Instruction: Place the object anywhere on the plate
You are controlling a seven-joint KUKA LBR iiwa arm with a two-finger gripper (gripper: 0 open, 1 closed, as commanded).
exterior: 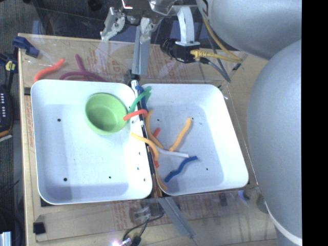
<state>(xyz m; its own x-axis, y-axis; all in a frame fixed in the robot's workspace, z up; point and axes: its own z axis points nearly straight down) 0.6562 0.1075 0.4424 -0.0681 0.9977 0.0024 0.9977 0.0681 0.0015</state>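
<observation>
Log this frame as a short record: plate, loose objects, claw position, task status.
plate: green plate in the left bin, upper right area, nothing on it
loose objects: orange strip and blue strip in the right bin; green strip and red strip draped over the divide between bins
claw: claw at the top of the view, above the bench beyond the bins, nothing between its fingers
task status: not yet done

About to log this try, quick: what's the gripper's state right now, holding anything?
Gripper: open, nothing between its fingers; it hangs above the bench behind the bins, away from the green plate.
</observation>
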